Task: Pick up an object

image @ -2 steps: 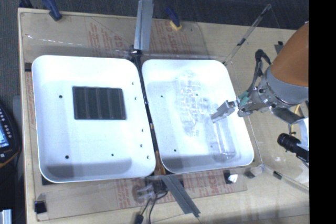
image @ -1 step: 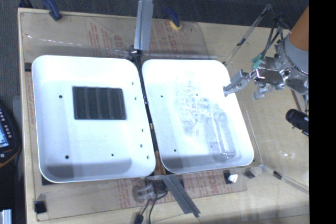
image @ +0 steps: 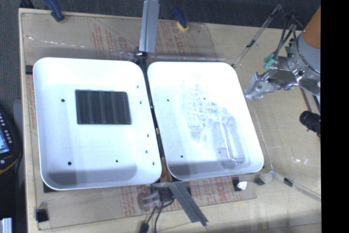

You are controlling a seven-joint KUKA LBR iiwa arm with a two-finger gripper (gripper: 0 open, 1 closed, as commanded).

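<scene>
A dark grey ribbed rectangular block (image: 103, 107) lies flat in the left white bin (image: 41, 117). In the right white bin (image: 250, 117) lies a clear plastic bottle-like object (image: 230, 142), with more crinkled clear plastic (image: 199, 109) beside it toward the bin's middle. My gripper (image: 256, 89) hangs over the bench just outside the right bin's right rim, near its upper right corner. It points left toward the bin and nothing shows in it.
A metal bar (image: 149, 24) stands at the back between the bins, and a metal bracket (image: 185, 205) sits at the front. Blue clamps (image: 53, 8) (image: 180, 18) grip the bench's far edge. A black device (image: 5, 142) sits at the left edge.
</scene>
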